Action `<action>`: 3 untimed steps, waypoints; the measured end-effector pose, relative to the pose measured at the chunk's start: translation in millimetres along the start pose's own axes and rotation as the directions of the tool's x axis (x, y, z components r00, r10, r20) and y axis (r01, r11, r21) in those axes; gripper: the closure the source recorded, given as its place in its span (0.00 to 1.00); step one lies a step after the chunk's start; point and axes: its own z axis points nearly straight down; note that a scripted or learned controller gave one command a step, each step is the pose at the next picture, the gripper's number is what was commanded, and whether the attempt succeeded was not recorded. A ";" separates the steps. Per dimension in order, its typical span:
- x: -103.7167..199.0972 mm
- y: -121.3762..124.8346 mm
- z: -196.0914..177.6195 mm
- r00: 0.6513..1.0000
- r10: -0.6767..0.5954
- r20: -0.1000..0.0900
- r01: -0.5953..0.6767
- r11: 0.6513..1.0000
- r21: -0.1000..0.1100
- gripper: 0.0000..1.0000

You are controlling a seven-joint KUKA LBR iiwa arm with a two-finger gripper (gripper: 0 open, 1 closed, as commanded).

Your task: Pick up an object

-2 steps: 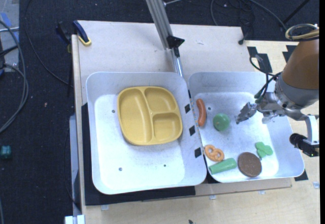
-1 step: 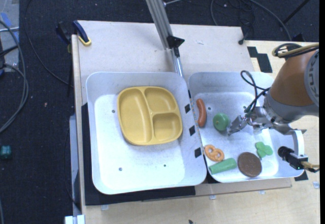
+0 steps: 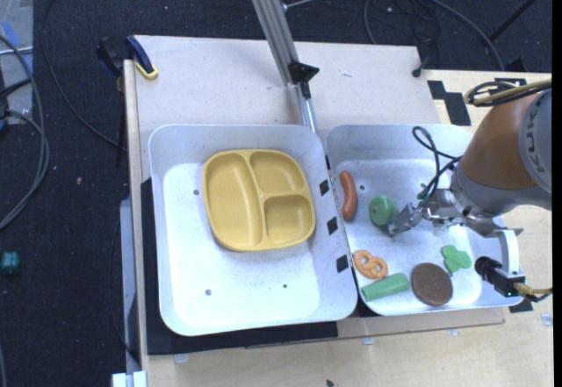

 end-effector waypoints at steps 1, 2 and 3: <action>-1.0 1.6 -12.0 1.000 0.001 0.003 -0.001 1.000 -0.006 1.00; -1.7 12.9 -69.5 1.000 -0.004 0.001 0.004 1.000 -0.005 1.00; 0.3 7.2 -115.2 1.000 -0.003 0.001 0.003 1.000 -0.003 1.00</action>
